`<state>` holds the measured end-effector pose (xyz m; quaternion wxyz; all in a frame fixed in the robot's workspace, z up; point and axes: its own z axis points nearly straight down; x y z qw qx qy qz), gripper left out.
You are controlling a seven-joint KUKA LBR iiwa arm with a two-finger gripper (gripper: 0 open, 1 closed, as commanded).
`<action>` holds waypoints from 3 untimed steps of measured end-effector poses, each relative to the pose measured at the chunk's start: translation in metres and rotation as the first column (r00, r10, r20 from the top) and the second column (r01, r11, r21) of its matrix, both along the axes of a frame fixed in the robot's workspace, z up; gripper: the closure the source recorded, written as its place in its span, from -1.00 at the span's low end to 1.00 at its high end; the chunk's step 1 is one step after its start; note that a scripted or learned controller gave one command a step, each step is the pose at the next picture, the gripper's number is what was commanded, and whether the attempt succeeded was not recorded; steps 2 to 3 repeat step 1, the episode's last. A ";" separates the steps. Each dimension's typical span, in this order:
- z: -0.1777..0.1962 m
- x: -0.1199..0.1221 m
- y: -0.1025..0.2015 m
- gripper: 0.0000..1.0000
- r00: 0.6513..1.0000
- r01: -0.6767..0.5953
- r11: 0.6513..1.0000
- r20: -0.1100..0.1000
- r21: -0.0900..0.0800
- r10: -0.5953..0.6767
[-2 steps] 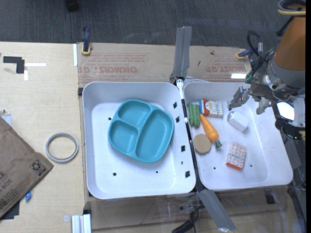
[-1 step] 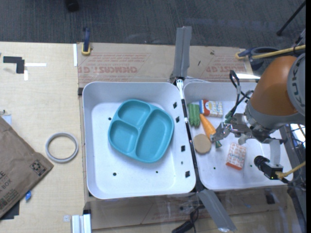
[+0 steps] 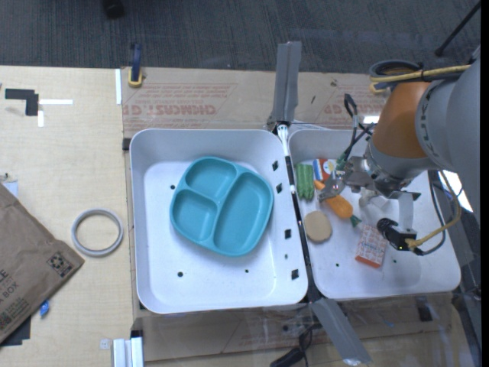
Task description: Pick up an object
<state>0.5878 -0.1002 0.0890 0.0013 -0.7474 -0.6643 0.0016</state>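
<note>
The right bin (image 3: 428,277) holds several small items: a green piece (image 3: 304,180), an orange piece (image 3: 338,204), a tan round disc (image 3: 318,226), a red and white packet (image 3: 370,245) and a colourful card (image 3: 328,167) at the back. My gripper (image 3: 341,180) hangs low over the back left part of this bin. It is just above the orange piece and right of the green one. The arm's grey wrist and cables hide what lies under it.
A blue divided plate (image 3: 221,205) lies in the left bin (image 3: 153,281). On the bench to the left lie a tape ring (image 3: 97,231) and a brown cardboard box (image 3: 23,266). The wall between the bins runs close to the gripper's left.
</note>
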 end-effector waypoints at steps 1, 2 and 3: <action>0.100 0.003 0.012 -1.00 0.968 0.249 0.968 -0.001 -0.003 -0.249; 0.100 0.003 0.012 -1.00 0.968 0.249 0.968 -0.001 -0.003 -0.249; 0.100 0.003 0.012 -1.00 0.968 0.249 0.968 -0.001 -0.003 -0.249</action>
